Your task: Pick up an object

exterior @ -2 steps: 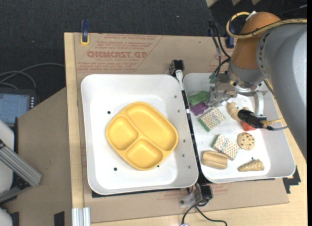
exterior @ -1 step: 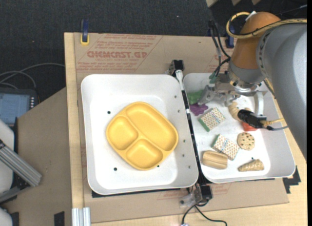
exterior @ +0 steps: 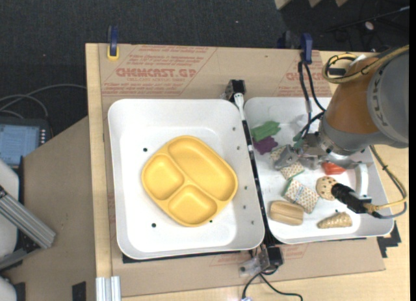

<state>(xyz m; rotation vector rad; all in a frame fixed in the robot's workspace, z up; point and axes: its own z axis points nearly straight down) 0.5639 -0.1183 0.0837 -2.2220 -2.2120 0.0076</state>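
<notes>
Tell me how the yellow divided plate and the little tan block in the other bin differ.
The yellow plate is much bigger than the tan block. The plate is bright yellow, the block pale tan. The plate has three compartments, while the block is a plain rounded piece. The plate lies alone in the left bin; the block lies among several small items in the right bin. Both rest flat on a bin floor, untouched by the gripper.

Single fixed camera, set above the bench (exterior: 162, 72), looking down at a slant. Far edge of bench toward top of frame, near edge at bottom. Both bins covered: left bin (exterior: 123, 163), right bin (exterior: 364, 228). Arm (exterior: 364, 104) entering from right. Moderate distance.
</notes>
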